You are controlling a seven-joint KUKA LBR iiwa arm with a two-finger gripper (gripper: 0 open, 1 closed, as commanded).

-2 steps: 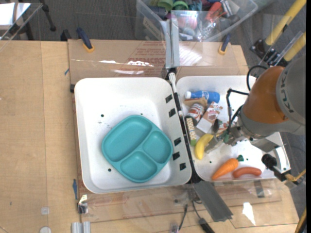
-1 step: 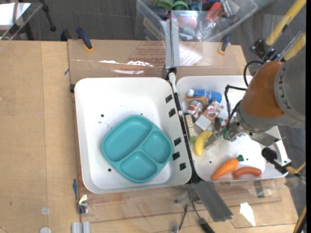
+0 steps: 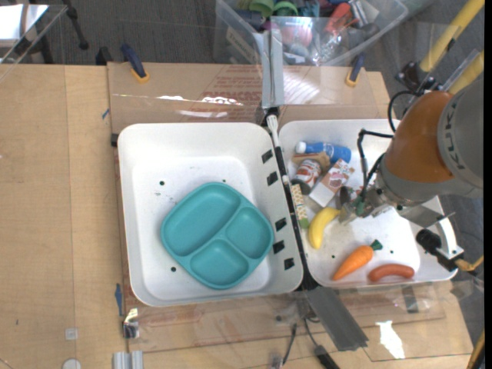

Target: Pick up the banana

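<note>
The banana (image 3: 322, 226) lies in the right bin (image 3: 430, 277) beside the divider. It looks light, smooth and curved; grip across its middle. The gripper (image 3: 355, 206) hovers just beside it.

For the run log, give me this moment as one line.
task: pick up banana | banana: lying in right bin, not held | gripper: low beside banana, right of it | left bin: teal plate

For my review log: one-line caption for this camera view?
Gripper poised beside the banana in the right bin; teal plate in the left.
</note>
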